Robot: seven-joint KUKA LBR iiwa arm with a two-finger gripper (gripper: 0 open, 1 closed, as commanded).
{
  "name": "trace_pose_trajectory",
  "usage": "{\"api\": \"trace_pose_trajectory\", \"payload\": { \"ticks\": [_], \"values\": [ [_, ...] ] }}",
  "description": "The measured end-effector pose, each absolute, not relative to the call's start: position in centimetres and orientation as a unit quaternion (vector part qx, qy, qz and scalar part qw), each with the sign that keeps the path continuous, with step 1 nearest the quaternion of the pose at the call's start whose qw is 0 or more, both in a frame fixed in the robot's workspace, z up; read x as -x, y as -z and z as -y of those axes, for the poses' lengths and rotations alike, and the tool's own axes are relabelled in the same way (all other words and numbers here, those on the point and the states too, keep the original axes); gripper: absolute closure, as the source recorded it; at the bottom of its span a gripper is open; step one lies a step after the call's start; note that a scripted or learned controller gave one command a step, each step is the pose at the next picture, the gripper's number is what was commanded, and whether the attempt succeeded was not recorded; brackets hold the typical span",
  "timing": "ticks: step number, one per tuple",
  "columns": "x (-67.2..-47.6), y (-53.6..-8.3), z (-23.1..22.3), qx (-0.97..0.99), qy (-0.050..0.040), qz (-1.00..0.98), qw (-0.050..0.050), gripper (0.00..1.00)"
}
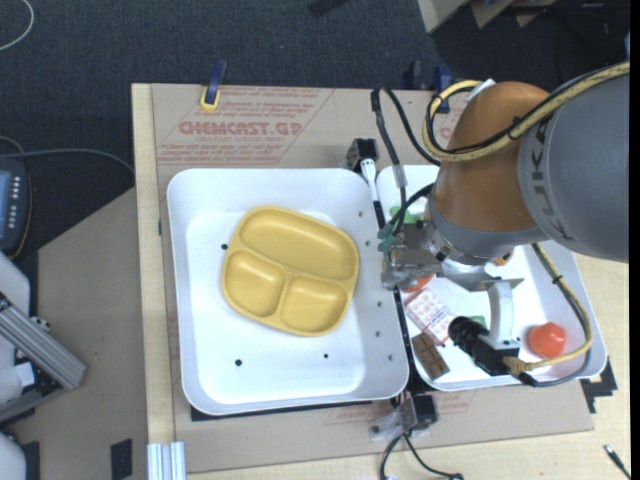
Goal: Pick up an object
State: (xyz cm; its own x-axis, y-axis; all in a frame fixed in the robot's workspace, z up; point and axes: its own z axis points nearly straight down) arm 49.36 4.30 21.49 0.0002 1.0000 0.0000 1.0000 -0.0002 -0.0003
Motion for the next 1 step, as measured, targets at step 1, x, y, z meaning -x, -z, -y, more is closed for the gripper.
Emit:
{"api": "trace_pose_trajectory", "payload": {
  "ticks": [1],
  "values": [
    [-49.14,-21.7,-3.61,0.707,-0.0001,0.707,0.0,1.0]
  ]
}}
